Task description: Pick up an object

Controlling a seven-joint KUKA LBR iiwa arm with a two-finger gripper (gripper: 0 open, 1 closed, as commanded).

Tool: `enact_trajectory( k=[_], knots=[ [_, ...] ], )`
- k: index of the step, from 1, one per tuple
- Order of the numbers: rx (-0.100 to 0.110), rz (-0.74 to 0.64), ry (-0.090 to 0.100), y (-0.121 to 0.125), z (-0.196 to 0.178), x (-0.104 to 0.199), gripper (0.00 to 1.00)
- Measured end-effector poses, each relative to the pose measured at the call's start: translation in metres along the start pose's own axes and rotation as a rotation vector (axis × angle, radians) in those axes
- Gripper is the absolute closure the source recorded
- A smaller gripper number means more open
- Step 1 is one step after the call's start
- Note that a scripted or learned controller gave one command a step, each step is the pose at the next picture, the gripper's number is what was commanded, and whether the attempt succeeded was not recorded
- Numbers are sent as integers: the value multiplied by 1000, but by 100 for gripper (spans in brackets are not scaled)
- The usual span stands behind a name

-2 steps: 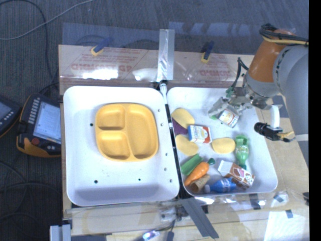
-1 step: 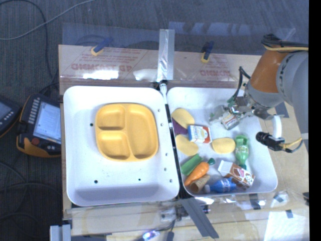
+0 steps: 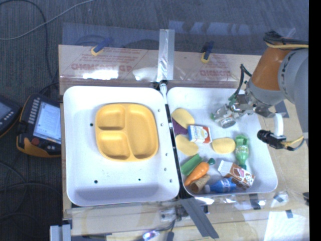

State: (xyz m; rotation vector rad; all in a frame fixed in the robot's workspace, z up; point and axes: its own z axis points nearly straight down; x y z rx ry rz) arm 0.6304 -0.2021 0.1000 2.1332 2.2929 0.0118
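Note:
My gripper (image 3: 224,116) hangs over the back part of the right bin (image 3: 261,157), its metal fingers pointing left and down with nothing visibly between them. Below and left of it lie a small white and red carton (image 3: 199,133), a yellow potato-like piece (image 3: 223,145) and a green bottle (image 3: 242,149). Further left are two more yellow pieces (image 3: 183,116) (image 3: 186,145) with a purple item (image 3: 177,129) between them. At the bin's front lie a green vegetable (image 3: 190,162), an orange carrot (image 3: 197,171), a blue bottle (image 3: 223,186) and a brown carton (image 3: 239,174).
The left bin (image 3: 80,179) holds a yellow divided plate (image 3: 126,131). A tablet-like pendant (image 3: 40,124) lies off the bench at the left. Cardboard and clamps (image 3: 100,46) line the back edge. A black cable connector (image 3: 271,137) hangs by the right bin's right rim.

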Motion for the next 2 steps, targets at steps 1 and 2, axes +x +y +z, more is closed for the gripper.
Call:
enact_trajectory(
  k=[1,2],
  knots=[
    [12,-104,2,20,-48,9,100],
    [12,-147,3,41,-91,113,100]
  ],
)
